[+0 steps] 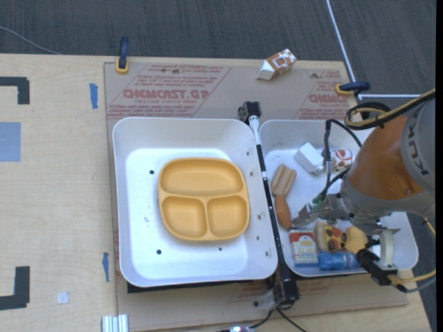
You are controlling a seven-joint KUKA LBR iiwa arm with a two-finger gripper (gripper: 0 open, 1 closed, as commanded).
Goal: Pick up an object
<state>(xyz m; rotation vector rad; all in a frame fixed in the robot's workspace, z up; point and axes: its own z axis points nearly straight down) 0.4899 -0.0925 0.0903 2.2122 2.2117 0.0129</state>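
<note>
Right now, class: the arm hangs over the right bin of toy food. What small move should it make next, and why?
Probably lower straight down. The arm hangs over the right bin, above the clutter near the blue packet, and no object is seen in the gripper; whether it is lined up is unclear.

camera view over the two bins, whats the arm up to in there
The grey and orange arm reaches in from the right and is down over the right bin, above a jumble of small toy food items. A hot dog, a small carton and a blue packet lie near it. Nothing can be seen held, so it looks like a pick attempt in progress. The left bin holds a yellow divided plate, untouched.
</note>
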